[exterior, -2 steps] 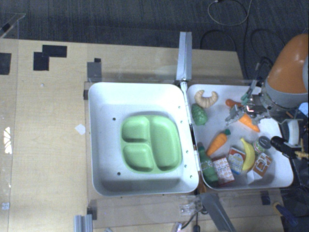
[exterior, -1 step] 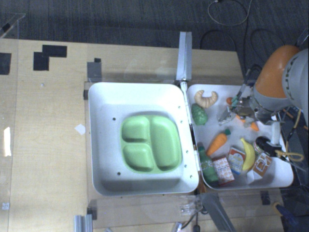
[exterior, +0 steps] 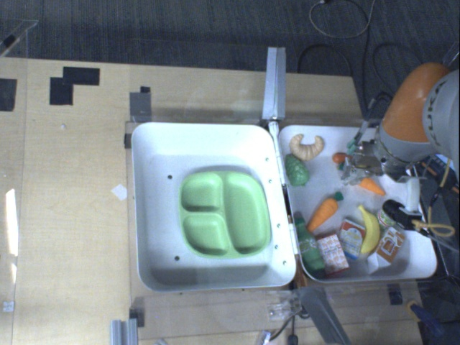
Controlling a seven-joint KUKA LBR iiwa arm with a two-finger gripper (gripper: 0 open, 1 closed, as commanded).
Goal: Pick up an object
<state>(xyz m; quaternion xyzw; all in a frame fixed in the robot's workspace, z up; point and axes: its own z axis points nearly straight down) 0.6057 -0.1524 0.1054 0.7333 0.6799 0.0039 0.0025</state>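
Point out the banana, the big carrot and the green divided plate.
banana (exterior: 371, 230): camera view, on the middle of its yellow curve.
big carrot (exterior: 323, 215): camera view, on its orange body.
green divided plate (exterior: 192, 192): camera view, on the upper left compartment's rim.

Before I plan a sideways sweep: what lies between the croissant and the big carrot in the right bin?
In the camera view, a green leafy toy vegetable sits between the croissant and the big carrot, against the bin's left wall; otherwise bare white floor.

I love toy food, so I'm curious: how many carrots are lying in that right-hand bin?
2. One carrot lies slanted mid-bin, beside the banana. A smaller carrot lies near the pincer, toward the right side. Others could be hidden under the arm.
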